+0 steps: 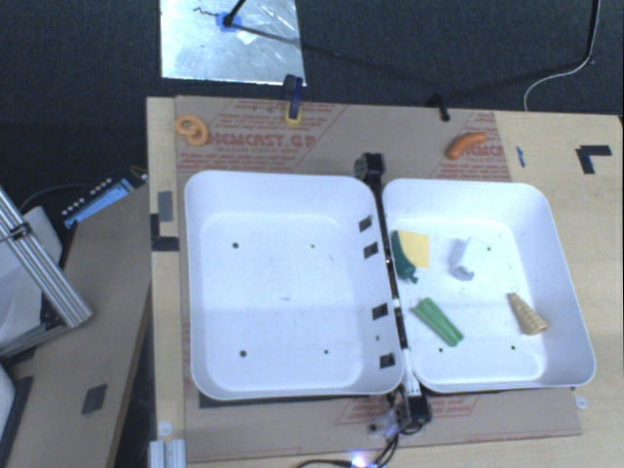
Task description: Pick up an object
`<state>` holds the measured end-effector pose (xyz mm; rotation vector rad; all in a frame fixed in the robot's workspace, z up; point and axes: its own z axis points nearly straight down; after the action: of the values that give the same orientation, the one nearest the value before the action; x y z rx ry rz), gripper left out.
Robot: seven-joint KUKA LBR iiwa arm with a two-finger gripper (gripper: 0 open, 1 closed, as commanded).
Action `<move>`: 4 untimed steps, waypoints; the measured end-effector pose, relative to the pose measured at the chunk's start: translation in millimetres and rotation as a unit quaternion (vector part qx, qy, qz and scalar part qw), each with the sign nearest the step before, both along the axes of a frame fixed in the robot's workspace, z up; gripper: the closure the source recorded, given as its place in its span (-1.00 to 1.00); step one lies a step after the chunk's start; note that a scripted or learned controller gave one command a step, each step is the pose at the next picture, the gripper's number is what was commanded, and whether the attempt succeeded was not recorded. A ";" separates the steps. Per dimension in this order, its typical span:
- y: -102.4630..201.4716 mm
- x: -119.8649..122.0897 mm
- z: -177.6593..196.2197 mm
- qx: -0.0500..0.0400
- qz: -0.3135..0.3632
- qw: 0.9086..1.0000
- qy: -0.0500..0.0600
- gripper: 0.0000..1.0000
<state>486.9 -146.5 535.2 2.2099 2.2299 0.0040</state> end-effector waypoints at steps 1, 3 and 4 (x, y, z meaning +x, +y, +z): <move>-63.2 -1.0 0.0 -0.002 -0.006 1.000 0.000 1.00; -63.0 -0.9 0.0 -0.002 -0.006 1.000 0.000 1.00; -0.9 -0.2 0.0 0.000 -0.001 1.000 0.000 1.00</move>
<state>486.7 -147.4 535.2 2.2116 2.2281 0.0034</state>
